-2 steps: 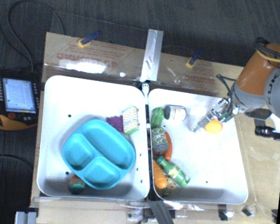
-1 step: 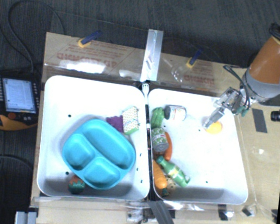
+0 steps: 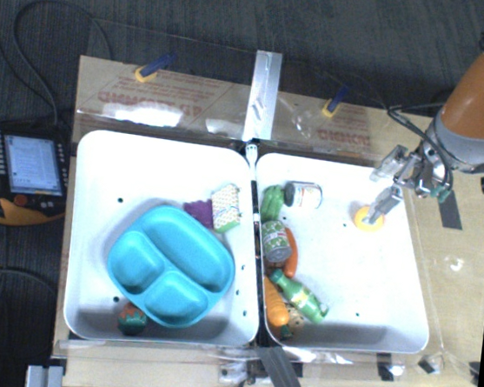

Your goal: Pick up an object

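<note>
Two white bins sit side by side on my surface. Left bin: one blue divided tray. Right bin: one green bottle near its left wall, long axis slanting toward the front edge, and one flat yellow disc near the back-right corner, under my jaws; their opening I cannot tell.

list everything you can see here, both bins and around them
bins: 2, white, side by side on the bench
divided tray: 1, blue, left bin
small objects by the tray: several, purple, pale and green, left bin
toy foods and bottles: several, green and orange, piled along right bin's left wall
can: 1, silver, right bin
round piece: 1, yellow, right bin
handheld screen unit: 1, black and orange, left of the bins
arm: 1, grey and orange
claw: 1, over the yellow piece
</note>
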You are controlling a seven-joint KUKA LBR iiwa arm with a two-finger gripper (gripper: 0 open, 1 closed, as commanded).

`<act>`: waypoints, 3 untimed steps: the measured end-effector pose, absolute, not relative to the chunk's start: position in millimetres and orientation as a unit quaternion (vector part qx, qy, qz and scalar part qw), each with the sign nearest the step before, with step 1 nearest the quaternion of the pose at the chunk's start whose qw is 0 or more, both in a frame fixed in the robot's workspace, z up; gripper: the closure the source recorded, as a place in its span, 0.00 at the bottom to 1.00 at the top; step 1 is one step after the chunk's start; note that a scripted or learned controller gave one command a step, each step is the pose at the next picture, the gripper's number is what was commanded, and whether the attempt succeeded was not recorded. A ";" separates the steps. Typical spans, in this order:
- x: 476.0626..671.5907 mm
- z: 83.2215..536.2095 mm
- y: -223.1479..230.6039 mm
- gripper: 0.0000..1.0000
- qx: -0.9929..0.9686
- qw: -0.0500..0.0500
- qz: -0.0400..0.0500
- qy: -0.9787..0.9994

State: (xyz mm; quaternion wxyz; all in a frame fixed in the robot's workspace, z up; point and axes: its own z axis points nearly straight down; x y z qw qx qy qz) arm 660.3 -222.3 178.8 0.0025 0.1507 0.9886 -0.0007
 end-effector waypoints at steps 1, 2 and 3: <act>660.8 213.1 -222.1 0.00 0.029 0.003 0.000 1.000; 623.0 230.4 -220.3 0.00 0.065 0.002 0.001 0.998; 665.6 202.9 -221.7 0.00 -0.049 0.003 0.000 0.999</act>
